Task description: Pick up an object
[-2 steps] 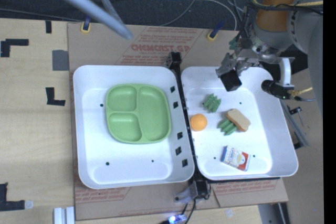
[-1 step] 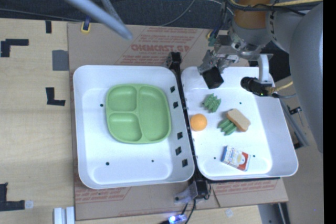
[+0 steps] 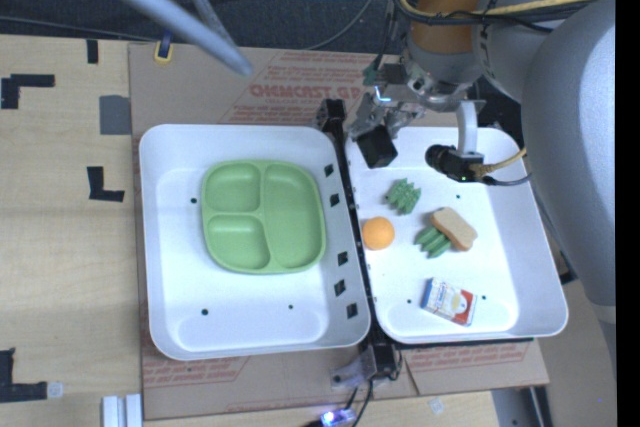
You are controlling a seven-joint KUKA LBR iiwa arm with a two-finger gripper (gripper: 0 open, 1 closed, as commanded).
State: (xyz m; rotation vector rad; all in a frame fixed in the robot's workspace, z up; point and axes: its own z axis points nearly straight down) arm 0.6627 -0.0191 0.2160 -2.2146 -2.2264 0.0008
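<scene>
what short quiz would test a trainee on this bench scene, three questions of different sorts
1. True or false: the green tray lies in the right bin.
2. Which thing lies nearest the front edge of the right bin? A) orange ball B) small box C) green block
3. Fill in: the claw hangs over the ____ corner of the right bin, next to the divider.

Key: 1 false, it lies in the left bin. 2 B. 3 far left.
</scene>
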